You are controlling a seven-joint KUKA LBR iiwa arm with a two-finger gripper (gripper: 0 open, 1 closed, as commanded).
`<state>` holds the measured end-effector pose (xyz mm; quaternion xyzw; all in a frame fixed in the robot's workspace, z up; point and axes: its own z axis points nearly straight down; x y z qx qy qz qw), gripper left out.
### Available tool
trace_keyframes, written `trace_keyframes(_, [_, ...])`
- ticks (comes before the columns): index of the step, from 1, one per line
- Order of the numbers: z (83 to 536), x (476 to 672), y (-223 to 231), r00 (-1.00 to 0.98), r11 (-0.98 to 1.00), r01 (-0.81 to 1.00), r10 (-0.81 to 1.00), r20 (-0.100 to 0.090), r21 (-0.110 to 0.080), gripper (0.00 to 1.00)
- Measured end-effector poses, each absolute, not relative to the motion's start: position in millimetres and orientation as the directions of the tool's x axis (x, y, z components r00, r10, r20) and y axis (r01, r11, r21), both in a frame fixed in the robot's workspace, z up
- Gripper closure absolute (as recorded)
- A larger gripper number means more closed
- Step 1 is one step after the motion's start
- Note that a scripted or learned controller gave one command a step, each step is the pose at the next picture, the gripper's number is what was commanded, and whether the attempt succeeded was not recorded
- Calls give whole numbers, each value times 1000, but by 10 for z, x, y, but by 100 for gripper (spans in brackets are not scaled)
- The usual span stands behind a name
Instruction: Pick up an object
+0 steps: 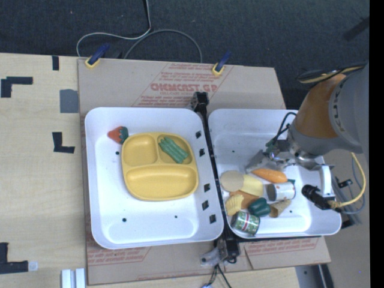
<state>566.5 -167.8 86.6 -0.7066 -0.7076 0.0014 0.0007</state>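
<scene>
Several smooth toy foods crowd the right bin; end effector grip seemingly indiscernible above them.

The hand blurs into grey metal above the orange carrot, its fingertips indistinct. The arm is cut off at the right edge.

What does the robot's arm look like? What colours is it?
The arm is big, round and smooth. It is grey, with a wide orange band just above the wrist. At its tip sits a small gripper of grey and silver metal. Dark cables run along the wrist, and a yellowish cable loops beside it.
</scene>
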Motion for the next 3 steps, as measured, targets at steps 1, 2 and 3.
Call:
trace_keyframes(1, [881, 5453, -1684, -2, 2, 1000, 1000, -5, 12, 0])
trace_keyframes(2, [982, 5457, -1695, -1, 2, 1000, 1000, -7, 12, 100])
trace_keyframes(3, [1876, 5616, -657, -6, 6, 1000, 1000, 1, 3, 100])
